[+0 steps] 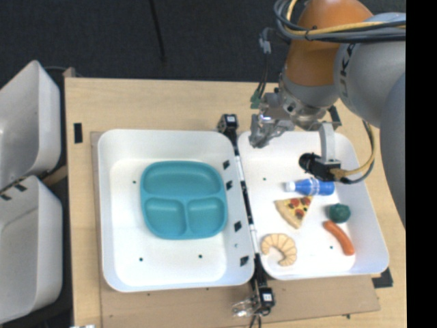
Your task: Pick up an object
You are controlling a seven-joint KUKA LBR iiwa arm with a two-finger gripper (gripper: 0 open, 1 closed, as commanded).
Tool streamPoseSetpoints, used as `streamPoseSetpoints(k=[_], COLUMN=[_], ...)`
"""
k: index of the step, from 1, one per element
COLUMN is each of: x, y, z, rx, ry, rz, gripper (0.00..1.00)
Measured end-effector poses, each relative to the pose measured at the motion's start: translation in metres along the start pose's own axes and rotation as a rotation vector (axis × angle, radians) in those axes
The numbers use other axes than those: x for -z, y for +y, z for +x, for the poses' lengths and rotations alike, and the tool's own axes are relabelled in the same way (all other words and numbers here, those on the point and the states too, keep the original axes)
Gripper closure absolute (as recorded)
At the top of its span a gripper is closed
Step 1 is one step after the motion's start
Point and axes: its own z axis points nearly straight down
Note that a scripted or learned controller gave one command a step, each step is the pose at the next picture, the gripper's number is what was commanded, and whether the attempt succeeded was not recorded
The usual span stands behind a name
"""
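Observation:
My gripper (261, 134) hangs over the far left corner of the right bin (273, 162), near the divider between the bins. Nothing shows between its fingers. In the right bin lie a blue and white bottle (311, 186), a pizza slice (293, 210), a croissant (280, 248), a small green object (338, 212) and a red-orange sausage (339, 238). All of these sit nearer the front and right of the bin than the gripper, with the bottle closest to it.
The left bin (119, 251) holds a teal divided plate (183, 199) at its middle. A black cable fitting (312, 162) dangles from the arm just above the bottle. White containers (24, 121) stand off the bench's left edge.

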Motion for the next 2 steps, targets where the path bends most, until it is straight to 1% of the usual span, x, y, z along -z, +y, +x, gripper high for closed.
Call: streamPoseSetpoints(k=[1, 2], x=[0.001, -0.015], y=[-0.007, -0.029], z=[0.05, 0.091], rx=[0.002, 0.0], ry=[0.002, 0.0], rz=[0.001, 0.002], gripper=[1.0, 1.0])
